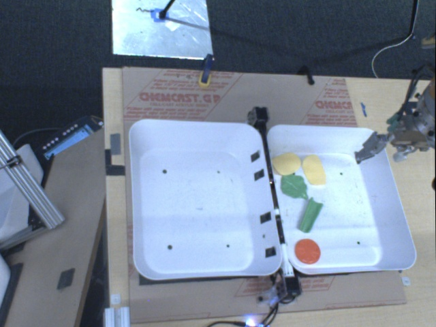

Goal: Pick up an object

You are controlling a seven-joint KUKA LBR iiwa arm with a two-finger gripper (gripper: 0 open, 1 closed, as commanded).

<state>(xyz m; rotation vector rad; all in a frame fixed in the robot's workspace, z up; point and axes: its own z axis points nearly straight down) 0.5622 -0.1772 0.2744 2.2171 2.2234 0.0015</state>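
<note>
left bin [197, 203]: we see nothing in it but the bare white floor.
divider: the two bins touch along their inner walls, with black clips down the seam.
right bin [381, 216]: holds all the candidates, bunched toward its left side near the seam.
yellow pair: two yellow pieces side by side at the top of the bunch, a rounder one [287, 163] and an oblong one [314, 169], just beside each other and maybe touching.
green pair: a leaf-like green piece [293, 185] just under the yellows, and a green stick [310, 214] slanting down from it.
orange disc [307, 251]: alone near the bin's front wall, well apart from the rest.
count: five objects, being two yellow, two green, one orange; two bins.
pincer [371, 148]: over the right bin's upper right corner, well apart from every object, nothing in it. We cannot tell how far open it is; it's too small and dark.
task state: we judge the pick has not begun; the reach across to the bunch is yet to come.
risk 1: the yellows and the leaf piece are crowded, so a descent there could nudge a neighbour or catch two.
risk 2: the leaf piece and disc look flat, and the fingers may close above them and come up empty.
risk 3: objects sit near the seam wall, so a finger could hit it.
safest pick, we reckon: the green stick or the orange disc.
</note>
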